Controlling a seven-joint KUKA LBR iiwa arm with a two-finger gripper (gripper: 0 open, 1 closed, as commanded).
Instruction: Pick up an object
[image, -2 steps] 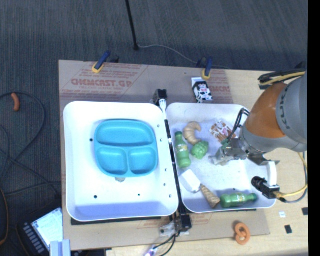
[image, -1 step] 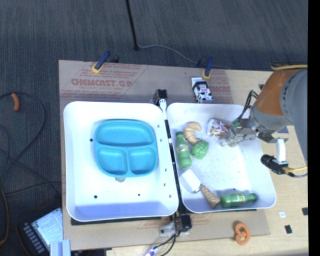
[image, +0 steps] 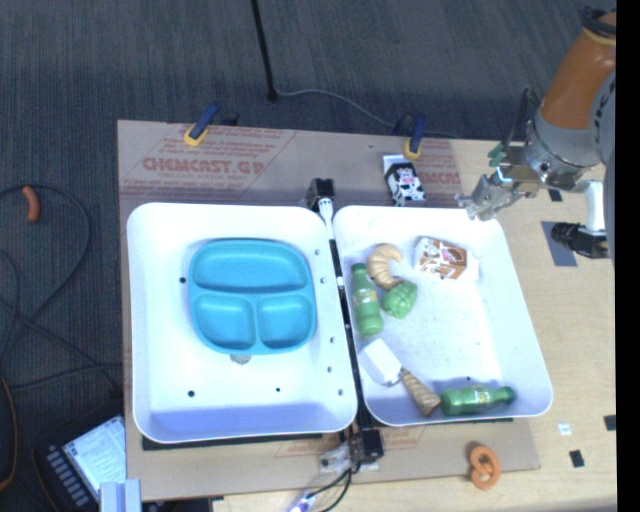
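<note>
While the arm (image: 578, 80) reaches in from the right, its gripper (image: 484, 203) hangs just past the far right corner of the right bin (image: 520, 330), over the bench (image: 590, 400) rather than over the bin floor. Nothing sits between its fingers, and whether they stand apart or together cannot be told at this size.

Two white bins lie side by side. One blue tray (image: 250, 295) with three compartments rests in the middle of the left bin (image: 160, 380).

Seven things lie in the right bin. Near its far edge sit one croissant (image: 383, 262) and one brown-and-white packet (image: 441, 258), close but apart. One green bottle (image: 366, 303) lies along the left wall, with a green leafy toy (image: 401, 299) just beside it. One white block (image: 380, 360) lies nearer the front, touching one cone (image: 420, 391). A second green bottle (image: 478, 399) lies on its side along the front edge, near the right corner.

One pretzel (image: 483, 464) sits on the bench in front of the right bin. Two clamps (image: 204, 123) grip the bench's far edge.
</note>
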